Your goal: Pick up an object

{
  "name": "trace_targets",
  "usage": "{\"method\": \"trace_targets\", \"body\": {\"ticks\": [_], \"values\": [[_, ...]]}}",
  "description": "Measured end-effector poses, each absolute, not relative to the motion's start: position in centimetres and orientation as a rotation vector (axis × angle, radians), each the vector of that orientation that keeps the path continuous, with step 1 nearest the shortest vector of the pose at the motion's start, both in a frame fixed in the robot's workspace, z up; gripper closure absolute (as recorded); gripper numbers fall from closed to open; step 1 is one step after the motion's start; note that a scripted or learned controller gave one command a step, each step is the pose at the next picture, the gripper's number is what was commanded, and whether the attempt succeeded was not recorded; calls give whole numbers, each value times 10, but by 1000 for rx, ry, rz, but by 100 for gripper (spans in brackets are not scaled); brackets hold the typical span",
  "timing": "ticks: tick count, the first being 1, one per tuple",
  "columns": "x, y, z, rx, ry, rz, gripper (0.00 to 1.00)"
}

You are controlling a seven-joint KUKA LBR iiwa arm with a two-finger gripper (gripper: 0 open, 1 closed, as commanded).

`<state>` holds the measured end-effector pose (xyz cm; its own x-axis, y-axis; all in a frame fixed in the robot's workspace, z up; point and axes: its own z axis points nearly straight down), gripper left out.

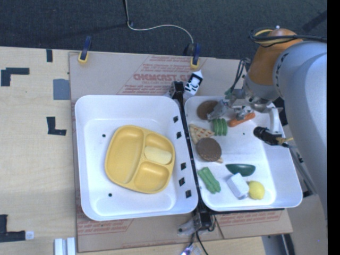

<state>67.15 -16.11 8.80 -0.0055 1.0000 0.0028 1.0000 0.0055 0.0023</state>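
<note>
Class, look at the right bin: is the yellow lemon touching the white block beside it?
Touching. The camera view shows the lemon pressed against the white block, with no bin floor visible between them.

A single fixed camera looks down at a slant from above the desk point(32, 142), from its near side toward the far edge, where dark carpet point(64, 9) runs across the top. It stands far enough back to take in both white bins whole, the left bin point(85, 142) and the right bin point(281, 185), side by side. The arm point(297, 78) enters from the right edge.
</note>
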Motion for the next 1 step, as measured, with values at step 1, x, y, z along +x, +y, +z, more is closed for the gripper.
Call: {"method": "trace_targets", "body": {"ticks": [1], "values": [[671,-165,88,-2215,-2228,-5,0]]}}
